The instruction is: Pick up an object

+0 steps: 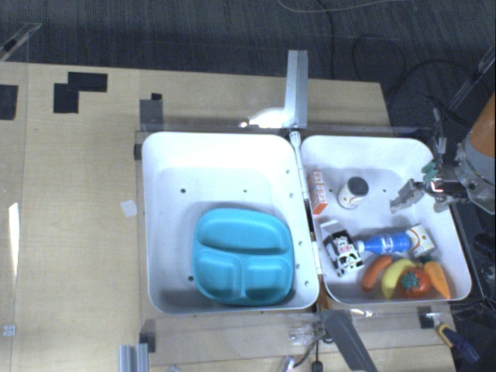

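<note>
The right bin (372, 152) holds several small objects. A round white and dark cup (355, 191) sits near its middle, with a red and white packet (318, 188) against the left wall. Lower down lie a black and white toy cow (343, 253) and a blue bottle (391, 244). Beside them are an orange carrot (375, 271), a yellow banana (396, 275), a red tomato (415, 284) and a second carrot (439, 280). My gripper (422, 199) hangs over the bin's right side, above the blue bottle's cap end. It is open, with nothing between its fingers (404, 195).
The left bin (178, 169) contains a light blue divided tray (243, 256) in its lower half. A metal divider post (297, 87) rises behind the wall between the bins. Cables run across the dark floor behind the bench.
</note>
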Motion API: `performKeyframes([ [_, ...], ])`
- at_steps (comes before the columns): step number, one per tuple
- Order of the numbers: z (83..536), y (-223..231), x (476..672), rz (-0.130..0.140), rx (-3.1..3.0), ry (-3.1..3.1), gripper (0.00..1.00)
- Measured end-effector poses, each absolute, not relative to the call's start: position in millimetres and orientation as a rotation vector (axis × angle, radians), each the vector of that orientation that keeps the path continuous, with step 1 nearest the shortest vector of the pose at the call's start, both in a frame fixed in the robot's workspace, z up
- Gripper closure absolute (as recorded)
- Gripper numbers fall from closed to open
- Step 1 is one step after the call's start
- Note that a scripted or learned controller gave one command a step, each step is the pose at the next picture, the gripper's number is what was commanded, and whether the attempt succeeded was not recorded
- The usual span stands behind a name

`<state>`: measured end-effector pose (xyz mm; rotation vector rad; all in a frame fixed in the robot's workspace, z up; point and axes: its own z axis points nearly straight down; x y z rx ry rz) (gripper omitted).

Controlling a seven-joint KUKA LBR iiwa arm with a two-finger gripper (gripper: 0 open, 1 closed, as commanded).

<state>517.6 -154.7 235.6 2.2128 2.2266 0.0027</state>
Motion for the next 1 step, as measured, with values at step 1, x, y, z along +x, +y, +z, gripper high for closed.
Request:
performKeyframes([
  [1,230.6,-157.7,514.7,0.006,2.39,2.035,0.0],
])
